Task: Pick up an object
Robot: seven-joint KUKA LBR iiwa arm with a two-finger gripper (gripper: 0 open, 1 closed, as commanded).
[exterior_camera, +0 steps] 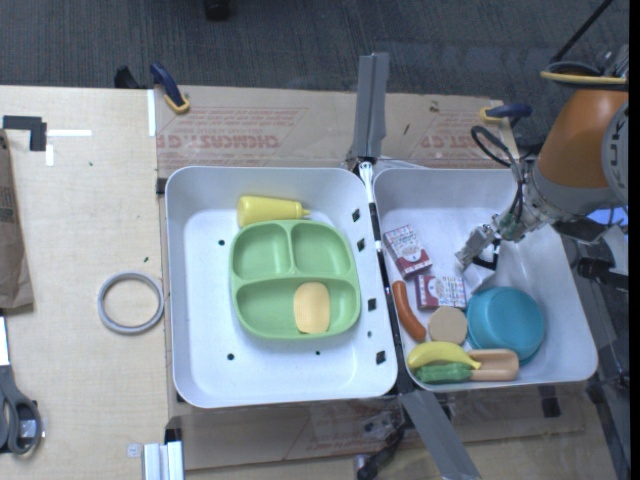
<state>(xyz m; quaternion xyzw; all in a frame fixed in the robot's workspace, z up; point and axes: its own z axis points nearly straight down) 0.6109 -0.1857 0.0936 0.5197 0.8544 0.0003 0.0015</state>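
**Toy food crowded in the right bin, gripper hanging above**

The pickable things lie in the lower part of the right bin [560,268]: a round blue bowl [506,321] at lower right, a yellow banana [443,356] touching a green vegetable [442,373], a tan bread roll [495,365], a red-orange sausage [406,310] along the left wall, a tan disc [447,324], and two red-and-white packets [404,249].

The gripper [481,247] sits mid-bin, above the bowl, nothing seen between its fingers; whether they are spread I cannot tell.

In the left bin [190,298], a green divided plate [295,277] carries a pale yellow piece [311,308], with a yellow bottle [268,209] just above.
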